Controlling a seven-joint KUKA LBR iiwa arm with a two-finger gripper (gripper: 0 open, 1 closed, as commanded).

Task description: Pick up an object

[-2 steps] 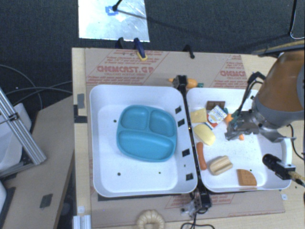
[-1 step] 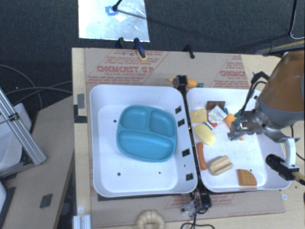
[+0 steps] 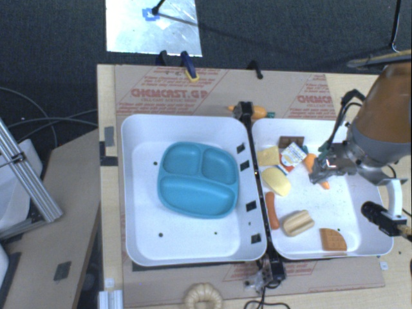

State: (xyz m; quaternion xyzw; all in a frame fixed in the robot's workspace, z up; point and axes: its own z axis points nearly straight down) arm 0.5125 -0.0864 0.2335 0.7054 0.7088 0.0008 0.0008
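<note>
You see the grey arm's end effector [image 3: 324, 168] low in the right shallow white bin [image 3: 360, 246], beside a small orange piece [image 3: 311, 161], with a pale yellow potato-shaped piece [image 3: 277, 181], tan bread roll [image 3: 297, 223] and brown waffle [image 3: 333, 239] nearby. The left shallow white bin [image 3: 138, 237] holds a blue divided plastic plate [image 3: 197, 178].
</note>
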